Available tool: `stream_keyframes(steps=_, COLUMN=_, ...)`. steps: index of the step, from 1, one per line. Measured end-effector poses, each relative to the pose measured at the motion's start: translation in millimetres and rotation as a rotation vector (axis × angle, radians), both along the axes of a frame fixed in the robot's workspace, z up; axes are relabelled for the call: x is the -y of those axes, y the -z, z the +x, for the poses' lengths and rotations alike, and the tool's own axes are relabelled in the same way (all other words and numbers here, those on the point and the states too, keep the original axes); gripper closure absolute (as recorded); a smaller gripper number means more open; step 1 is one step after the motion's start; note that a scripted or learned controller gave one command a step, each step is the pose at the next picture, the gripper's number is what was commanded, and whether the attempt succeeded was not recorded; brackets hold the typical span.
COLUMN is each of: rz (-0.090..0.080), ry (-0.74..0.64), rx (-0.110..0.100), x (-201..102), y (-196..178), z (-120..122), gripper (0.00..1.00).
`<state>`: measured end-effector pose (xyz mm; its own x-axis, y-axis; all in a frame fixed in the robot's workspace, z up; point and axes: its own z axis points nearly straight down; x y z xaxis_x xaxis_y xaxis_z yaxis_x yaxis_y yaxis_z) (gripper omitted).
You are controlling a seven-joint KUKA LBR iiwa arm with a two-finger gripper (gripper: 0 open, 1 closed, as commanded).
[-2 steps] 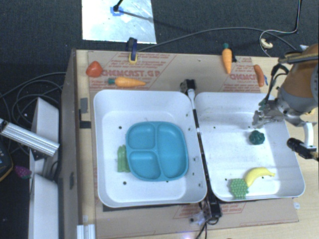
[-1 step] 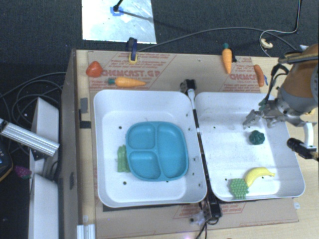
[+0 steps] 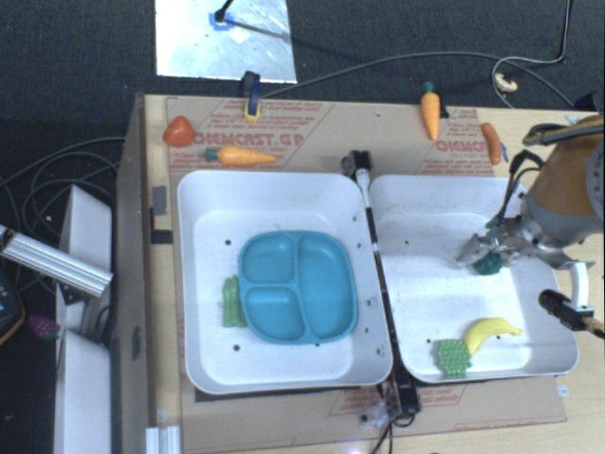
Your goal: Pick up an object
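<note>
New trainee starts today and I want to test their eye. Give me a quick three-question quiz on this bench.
1. True or false: the blue divided plate lies in the right bin.
2. Which lies nearest the banana? A) green bumpy piece B) orange carrot C) red tomato
3. Fill in: the hand is over a small dark ____ object in the right bin.

Key: 1 false, it lies in the left bin; 2 A; 3 green.
</note>
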<state>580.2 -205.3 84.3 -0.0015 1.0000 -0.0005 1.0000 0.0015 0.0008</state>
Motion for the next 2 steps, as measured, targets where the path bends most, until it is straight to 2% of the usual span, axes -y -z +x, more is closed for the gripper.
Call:
stream_keyframes(steps=1, rz=-0.001, ry=-0.001, rx=0.004, x=0, y=-11, z=1, gripper=1.0)
stream_keyframes(steps=2, rz=0.0, ry=-0.004, rx=0.005, x=-69, y=-92, z=90, gripper=1.0)
